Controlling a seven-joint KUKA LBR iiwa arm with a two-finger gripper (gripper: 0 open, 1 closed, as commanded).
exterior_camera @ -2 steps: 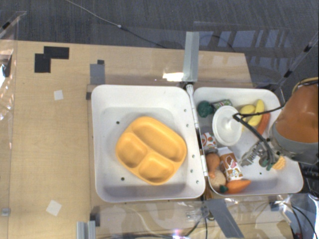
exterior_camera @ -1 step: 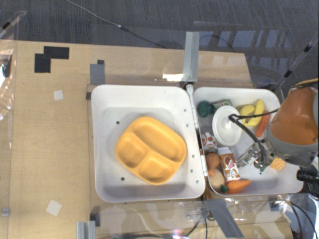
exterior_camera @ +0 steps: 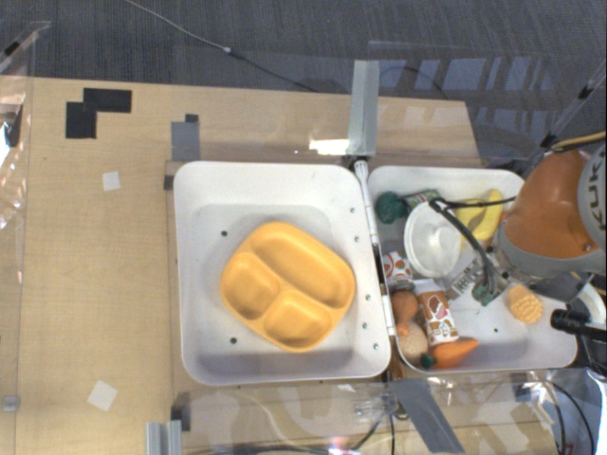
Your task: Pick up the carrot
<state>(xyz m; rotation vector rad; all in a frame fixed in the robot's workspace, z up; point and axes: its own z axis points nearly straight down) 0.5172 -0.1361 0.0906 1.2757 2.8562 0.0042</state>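
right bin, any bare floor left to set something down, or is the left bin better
The right bin is crowded: carrot, white bowl, banana and small packets fill its left half, the arm overhead. A bare strip lies along its bottom right edge. The left bin has open floor all around the yellow divided plate.

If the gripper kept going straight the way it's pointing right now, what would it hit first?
The gripper points down and toward the left of the camera view, so it would most likely land on the right bin's floor near the small carton. Depth is unclear; the carrot lies nearer the bin's front edge.
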